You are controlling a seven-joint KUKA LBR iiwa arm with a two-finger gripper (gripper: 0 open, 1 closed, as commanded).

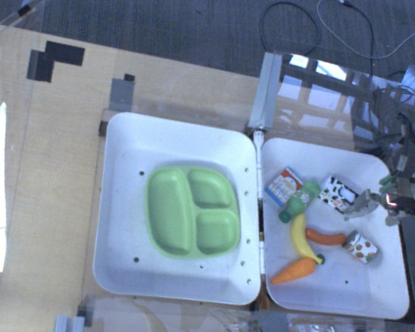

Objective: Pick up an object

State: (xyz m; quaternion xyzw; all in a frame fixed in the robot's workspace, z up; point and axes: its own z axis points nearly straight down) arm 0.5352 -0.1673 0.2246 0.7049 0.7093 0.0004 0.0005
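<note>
Six objects lie clustered in the right bin (395, 305), within arm's reach; end effector (376, 203) hovers above them, finger state indeterminate.

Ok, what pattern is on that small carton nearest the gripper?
Black spots on white, like cowhide: the small carton in the right bin, clearest in the camera view.

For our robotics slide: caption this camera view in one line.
Gripper poised over right bin of toy food; green tray in left bin.
</note>
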